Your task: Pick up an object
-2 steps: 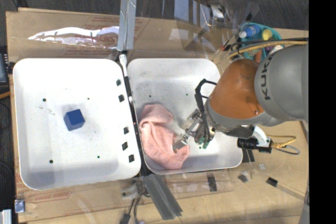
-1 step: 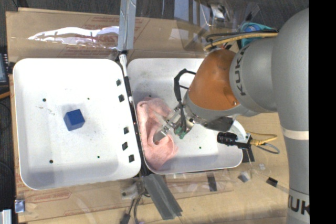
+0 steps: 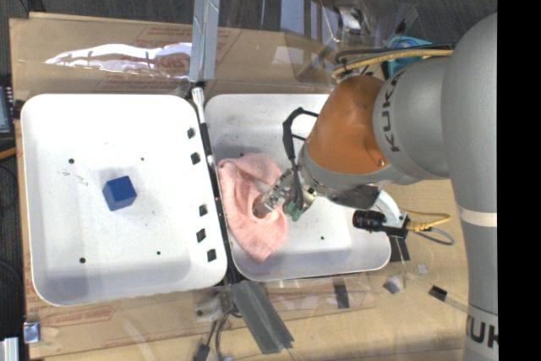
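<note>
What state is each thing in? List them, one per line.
Pink cloth: crumpled, in the right bin, against its left wall.
Blue cube: resting flat in the left bin, untouched.
Gripper: down at the cloth's right edge.

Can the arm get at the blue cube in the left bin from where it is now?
Probably yes: the blue cube sits alone in the left bin with nothing over it; the gripper is down at the pink cloth in the right bin.

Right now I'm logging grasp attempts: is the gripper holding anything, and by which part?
Cannot be told. The gripper is down on the crumpled pink cloth in the right white bin, at the cloth's right side.
</note>
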`<control>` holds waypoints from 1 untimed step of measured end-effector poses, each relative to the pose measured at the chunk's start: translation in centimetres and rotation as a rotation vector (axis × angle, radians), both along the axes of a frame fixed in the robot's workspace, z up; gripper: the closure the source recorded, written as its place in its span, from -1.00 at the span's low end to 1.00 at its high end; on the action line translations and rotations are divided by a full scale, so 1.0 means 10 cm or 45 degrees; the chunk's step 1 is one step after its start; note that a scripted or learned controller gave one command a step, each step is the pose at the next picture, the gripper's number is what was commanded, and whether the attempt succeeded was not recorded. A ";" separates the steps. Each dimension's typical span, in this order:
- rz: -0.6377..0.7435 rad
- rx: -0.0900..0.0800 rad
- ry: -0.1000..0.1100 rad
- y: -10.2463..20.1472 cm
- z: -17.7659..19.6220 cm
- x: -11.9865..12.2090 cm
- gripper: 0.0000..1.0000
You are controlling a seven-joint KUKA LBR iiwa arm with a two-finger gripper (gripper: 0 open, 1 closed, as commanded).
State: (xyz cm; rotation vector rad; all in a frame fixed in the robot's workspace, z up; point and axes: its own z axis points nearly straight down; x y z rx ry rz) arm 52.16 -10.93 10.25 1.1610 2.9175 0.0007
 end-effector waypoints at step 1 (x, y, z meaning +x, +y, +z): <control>-0.197 0.000 0.003 0.35 0.90 0.59 1.00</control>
